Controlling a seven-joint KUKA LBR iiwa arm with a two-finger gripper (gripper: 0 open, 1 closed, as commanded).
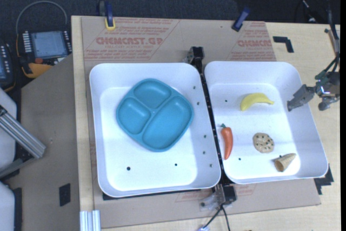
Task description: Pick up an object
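The right bin (303, 170) holds a yellow banana (256, 100) near its middle, a red chili pepper (227, 140) by its left wall, a round brown cookie (263, 142) and a tan ice cream cone (285, 161) at the front right. My gripper (312, 100) hovers at this bin's right rim, to the right of the banana and apart from it. It is open, with one grey finger (299, 98) over the bin and nothing between the fingers.
A blue divided plate (155, 114) lies in the left bin (108, 170). Both bins rest on a cardboard sheet (162, 40) held by clamps at the back. A handheld control pendant (47, 44) lies off the bench at far left.
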